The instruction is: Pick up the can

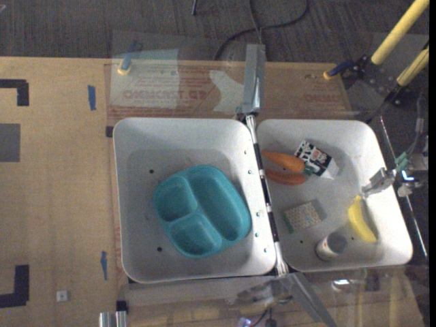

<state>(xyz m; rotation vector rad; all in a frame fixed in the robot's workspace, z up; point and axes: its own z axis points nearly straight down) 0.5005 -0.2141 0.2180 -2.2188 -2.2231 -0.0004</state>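
The can (332, 246) is a small pale cylinder with a dark open top. It stands upright near the front edge of the right bin (381, 138). My gripper (379, 181) shows as a small metallic shape at the right bin's right wall, above and to the right of the can and well apart from it. Nothing is visible in the gripper. A yellow banana (361, 220) lies between the gripper and the can.
The right bin also holds an orange carrot (284, 168), a small black-and-white carton (316, 159) and a speckled sponge (302, 216). A teal divided plate (200, 210) lies in the left bin (133, 148). A metal divider (256, 162) separates the bins.
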